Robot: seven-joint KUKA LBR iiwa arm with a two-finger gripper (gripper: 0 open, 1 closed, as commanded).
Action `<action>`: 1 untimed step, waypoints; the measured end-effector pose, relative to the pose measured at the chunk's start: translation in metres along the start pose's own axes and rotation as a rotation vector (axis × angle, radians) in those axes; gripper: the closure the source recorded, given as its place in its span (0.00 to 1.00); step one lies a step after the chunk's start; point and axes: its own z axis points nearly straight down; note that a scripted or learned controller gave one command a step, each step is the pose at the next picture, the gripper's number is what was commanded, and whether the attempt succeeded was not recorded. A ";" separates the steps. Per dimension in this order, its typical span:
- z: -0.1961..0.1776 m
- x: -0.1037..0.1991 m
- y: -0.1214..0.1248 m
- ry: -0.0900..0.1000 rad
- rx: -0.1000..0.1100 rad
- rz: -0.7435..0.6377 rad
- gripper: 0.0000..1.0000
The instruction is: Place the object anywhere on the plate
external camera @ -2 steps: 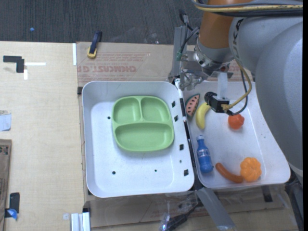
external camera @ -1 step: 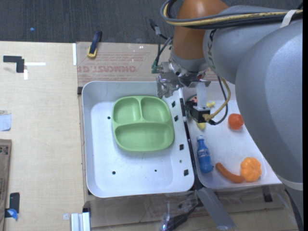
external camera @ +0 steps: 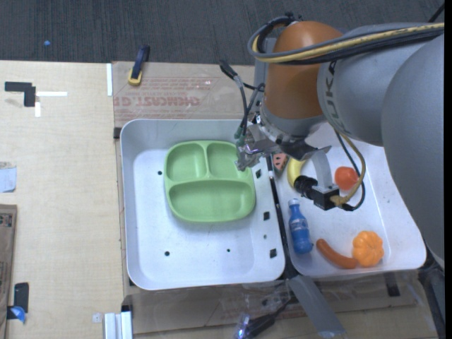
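Looking across: bench (external camera: 56,189) of light wood fills the left side, with small black marks and a white tape piece near its top left corner.
Clamp: a yellow and blue clamp (external camera: 138,65) lies above the bins, on the brown cardboard sheet (external camera: 176,94) behind them.
Left bin: the white bin (external camera: 191,260) holds the green plate (external camera: 208,182), which has three compartments, two small ones at the top and one wide one at the bottom. All three compartments are bare.
End effector: the end effector (external camera: 245,154) hangs over the right edge of the plate, just above the upper right compartment and beside the wall between the two bins. I cannot tell if it is apart or together, because it is small and dark against the cables.
Arm: the grey arm with its orange band (external camera: 304,69) comes in from the right and covers much of the right bin (external camera: 402,210).
Right bin things: a yellow object (external camera: 293,167), perhaps a banana, lies partly under the wrist near the dividing wall; a blue bottle (external camera: 300,228) lies below it; a red-orange round object (external camera: 346,176) sits to the right; a sausage-like piece (external camera: 335,254) touches a small orange pumpkin (external camera: 368,248) near the lower edge.
Task object: which one it is I cannot tell; all of the objects lie in the right bin, apart from the plate.
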 end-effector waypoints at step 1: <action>0.000 0.000 0.000 0.000 0.000 0.000 0.00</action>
